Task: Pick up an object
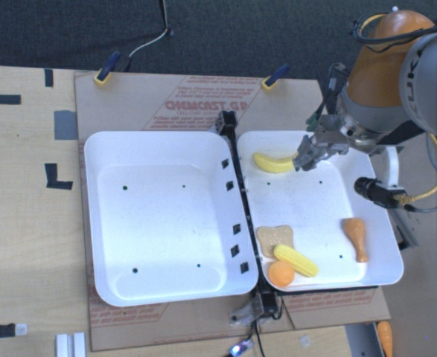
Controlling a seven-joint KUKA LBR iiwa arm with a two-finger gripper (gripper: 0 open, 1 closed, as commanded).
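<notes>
The gripper (305,161) covers the right end of the banana (272,163) in the right bin (382,274); its opening cannot be made out.

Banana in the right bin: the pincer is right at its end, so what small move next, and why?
Probably a small shift left along the banana. The pincer sits at its right tip, near the right bin's far wall, and a tip grasp could slip; centring over its middle looks safer.
</notes>
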